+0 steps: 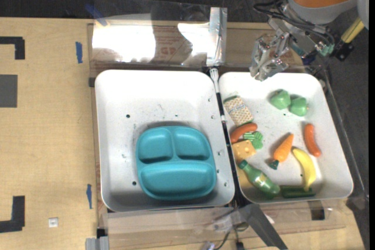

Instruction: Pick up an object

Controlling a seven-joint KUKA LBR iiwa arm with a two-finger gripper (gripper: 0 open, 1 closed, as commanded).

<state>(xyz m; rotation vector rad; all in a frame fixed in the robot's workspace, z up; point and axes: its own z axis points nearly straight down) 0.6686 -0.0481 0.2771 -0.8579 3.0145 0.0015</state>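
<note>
**Gripper above right bin, toys untouched**

Left bin [111, 96]: teal divided tray [174, 162] at 6 o'clock. Right bin [334, 143]: waffle [237, 108] at 9, green bottle [258, 178] at 7, carrot [282, 148] centre, banana [305, 167] at 5, green pepper [289, 101] at 1. Gripper [266, 64] at 11 over rim; can't tell how its jaws stand. No readable writing.

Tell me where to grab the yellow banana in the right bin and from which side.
Probably take the yellow banana across its thick middle, coming straight down from above. It lies flat and curved near the right bin wall, with a green cucumber-like piece close at its lower end, so the midsection looks freest.
</note>
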